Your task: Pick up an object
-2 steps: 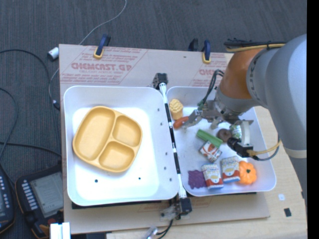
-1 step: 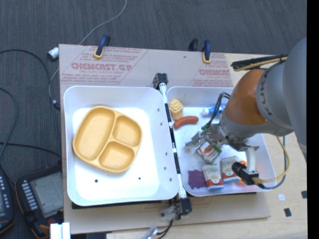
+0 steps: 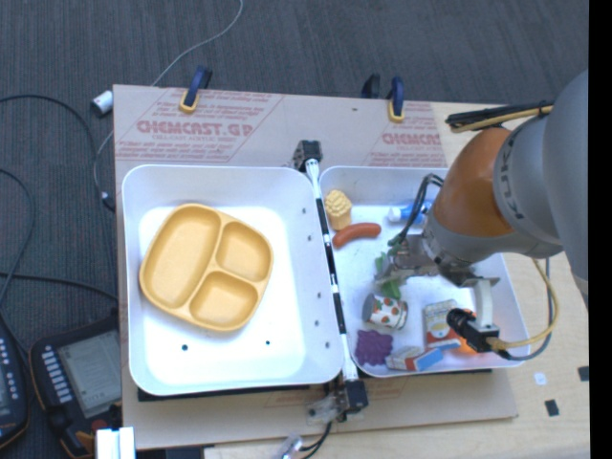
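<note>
My gripper (image 3: 397, 264) is down in the right bin (image 3: 512, 285), near its middle, under the grey arm with the orange band. Directly below it lies a small green item (image 3: 386, 283), partly hidden by the gripper. Just below that lies a white cup with coloured spots (image 3: 385, 311). A red sausage (image 3: 357, 233) and a yellow corn piece (image 3: 337, 205) lie up and left of the gripper. A purple grape bunch (image 3: 374, 348) lies at the bin's front left. A small white and orange carton (image 3: 439, 318) sits to the cup's right.
A yellow divided plate (image 3: 206, 266) lies in the left bin (image 3: 134, 256). A blue and red item (image 3: 430, 358) lies by the right bin's front wall. The arm covers the right bin's upper right part. A black cable (image 3: 478, 331) hangs over the carton.
</note>
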